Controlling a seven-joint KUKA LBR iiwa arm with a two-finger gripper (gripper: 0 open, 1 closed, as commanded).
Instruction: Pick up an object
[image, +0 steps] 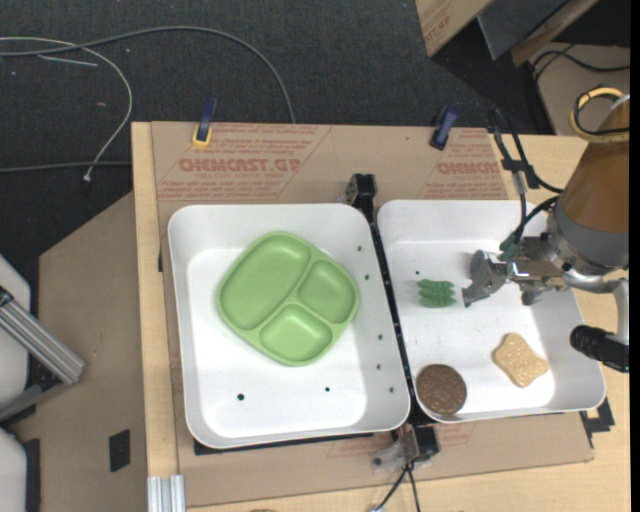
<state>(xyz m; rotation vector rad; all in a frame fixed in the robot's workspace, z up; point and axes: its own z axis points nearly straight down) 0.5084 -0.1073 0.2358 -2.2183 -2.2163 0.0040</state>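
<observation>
In the right bin (455, 225), a brown disc (441, 389) lies at the near rim, a tan biscuit (520, 359) beside it. Farther back, the gripper (482, 281) hangs over the floor, jaws slightly parted, holding nothing, beside a green toy (436, 293). The arm (598, 205) reaches in from the right. A green plate (288, 297) fills the left bin (200, 400).

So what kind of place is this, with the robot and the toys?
Probably a robot lab or workshop. A robot arm reaches over two white bins clamped to a bench, with toy food like a cookie, and loose cables on the floor.
</observation>
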